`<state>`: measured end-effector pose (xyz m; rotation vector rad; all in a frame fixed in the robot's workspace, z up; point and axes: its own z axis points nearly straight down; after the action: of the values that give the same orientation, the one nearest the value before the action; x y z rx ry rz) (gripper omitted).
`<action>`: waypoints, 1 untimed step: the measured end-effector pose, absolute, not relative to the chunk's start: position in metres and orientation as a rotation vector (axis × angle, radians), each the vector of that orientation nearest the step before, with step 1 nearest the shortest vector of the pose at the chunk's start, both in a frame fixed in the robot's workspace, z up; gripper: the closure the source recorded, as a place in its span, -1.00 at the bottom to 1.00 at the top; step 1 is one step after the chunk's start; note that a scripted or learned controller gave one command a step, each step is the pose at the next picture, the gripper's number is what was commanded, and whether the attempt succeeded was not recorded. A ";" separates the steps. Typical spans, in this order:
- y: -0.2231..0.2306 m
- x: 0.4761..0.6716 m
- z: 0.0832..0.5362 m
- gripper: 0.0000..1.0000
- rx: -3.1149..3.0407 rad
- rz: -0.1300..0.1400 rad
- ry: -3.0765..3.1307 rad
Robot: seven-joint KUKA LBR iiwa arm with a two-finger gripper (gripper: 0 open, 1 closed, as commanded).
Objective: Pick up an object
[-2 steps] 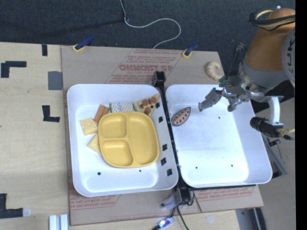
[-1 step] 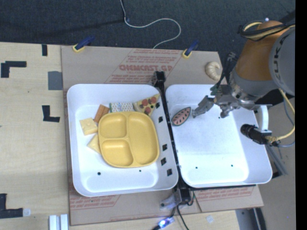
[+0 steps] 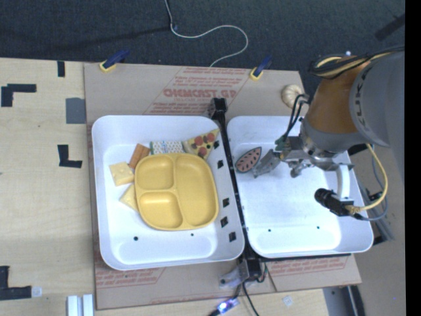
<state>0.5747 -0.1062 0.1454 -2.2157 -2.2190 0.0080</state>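
— Right of centre in the frame, over the right bin (image 3: 342,239): hovering low, gripper (image 3: 268,166) with its tips almost against a small reddish-brown oval object (image 3: 248,159) lying near that bin's upper left corner, close to the divider.

— Holding it?

— Hard to say; fingers blurred and dark against the white floor, so cannot tell whether spread or closed. Nothing visibly between them. Touching or just beside the object, not lifted clear of the floor as far as can be judged.

— So how far along?

— Approach made, by the look of it; grasp unconfirmed, lift not yet done. Probably at the closing step (a judgement, not a thing seen).

— And elsewhere?

— Left of centre, in the left bin (image 3: 105,176): a yellow divided plate (image 3: 176,191) sitting on top of a scatter of small flat pieces, tan and orange ones (image 3: 125,170) poking out at its upper left, a patterned one (image 3: 204,141) at its upper right. All well apart from the gripper, untouched.

— Left to do?

— Secure the oval object between the fingers, then raise it off the bin floor; risk of nudging it toward the divider instead of catching it
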 end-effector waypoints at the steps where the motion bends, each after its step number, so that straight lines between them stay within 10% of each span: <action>1: -0.109 0.570 0.100 -1.00 -2.217 0.007 -2.219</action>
<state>0.5695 -0.1092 0.1001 -2.2170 -2.2190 0.0070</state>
